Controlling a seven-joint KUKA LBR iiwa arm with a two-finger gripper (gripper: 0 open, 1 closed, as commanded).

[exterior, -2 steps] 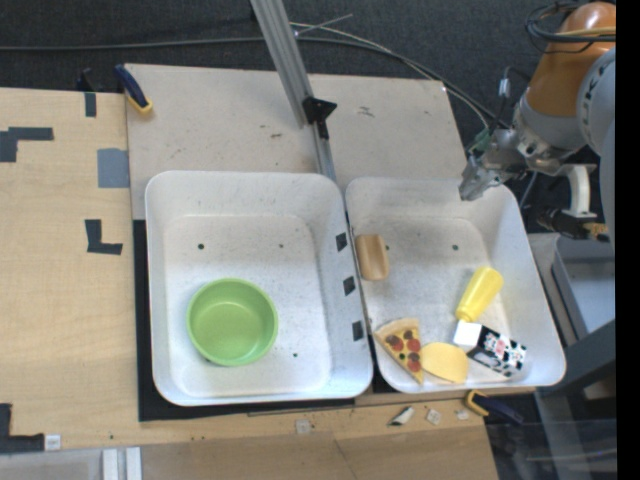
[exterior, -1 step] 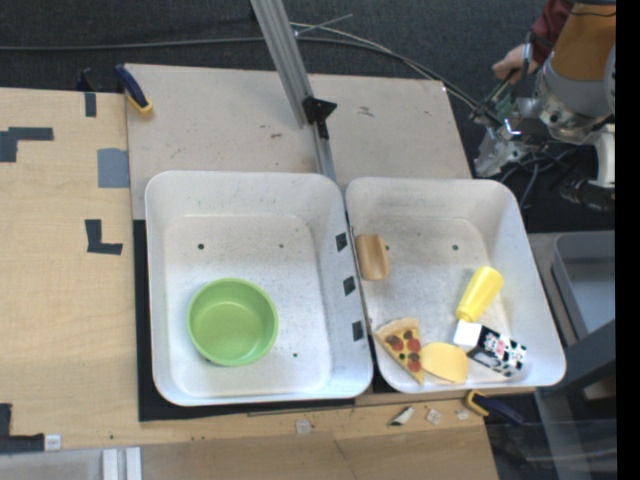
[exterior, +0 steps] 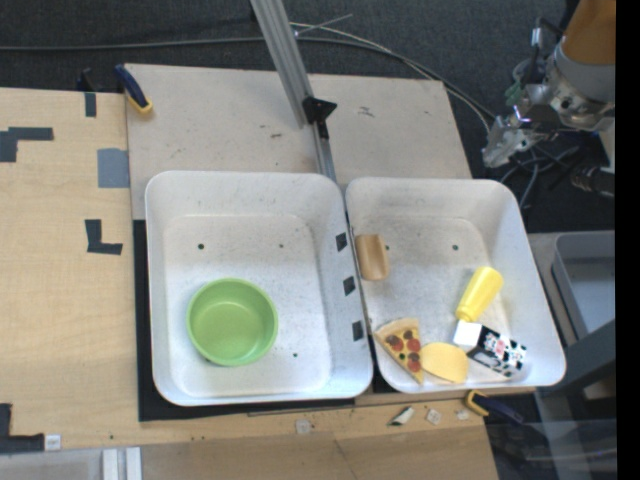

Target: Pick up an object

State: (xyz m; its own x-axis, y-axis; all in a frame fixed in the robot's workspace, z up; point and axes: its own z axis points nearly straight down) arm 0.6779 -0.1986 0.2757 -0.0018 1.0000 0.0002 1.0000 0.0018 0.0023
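Observation:
The right bin (exterior: pixel 505 213) holds a tan wooden block (exterior: pixel 371 257) by its left wall, a yellow cylinder (exterior: pixel 479 292), a pizza slice toy (exterior: pixel 400 346), a yellow flat piece (exterior: pixel 445 362) and a small black-and-white cow-patterned item (exterior: pixel 497 349). A green bowl (exterior: pixel 232 320) rests in the left bin (exterior: pixel 160 208). My gripper (exterior: pixel 500 146) hangs at the upper right, above and just outside the right bin's far right corner, well away from every object. Nothing shows between its tips.
A grey metal rail (exterior: pixel 290 63) slants down from the top to the seam between the bins. Cables (exterior: pixel 450 78) run behind the right bin. A blue-and-yellow clamp (exterior: pixel 133 89) lies at the far left of the board.

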